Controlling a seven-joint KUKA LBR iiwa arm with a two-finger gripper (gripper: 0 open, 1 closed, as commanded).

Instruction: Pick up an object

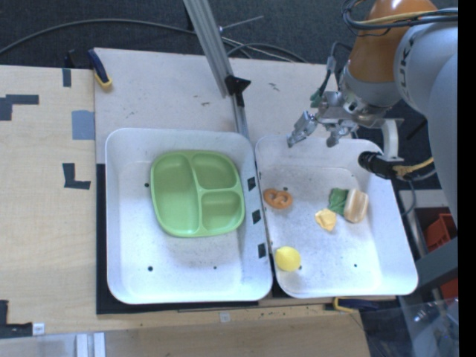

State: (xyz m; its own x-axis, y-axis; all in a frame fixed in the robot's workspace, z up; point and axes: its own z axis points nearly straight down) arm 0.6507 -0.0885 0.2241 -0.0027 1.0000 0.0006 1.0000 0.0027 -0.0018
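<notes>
Grey arm (435, 58), orange band, metal tool (318, 134).

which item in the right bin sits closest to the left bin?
The orange pretzel-shaped piece, up against the dividing edge. The yellow ball lies slightly further right; the yellow wedge, green piece and tan piece lie well right.

A green divided plate (198, 193) lies in the left white bin (123, 222); a blue-handled clamp (100, 70) sits on the bench.

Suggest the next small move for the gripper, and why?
Probably move toward the near side and lower over the pretzel. The gripper hangs open above the right bin's far rim with nothing between its fingers, and the pretzel lies apart from the other items, so it looks the easiest pick.
</notes>
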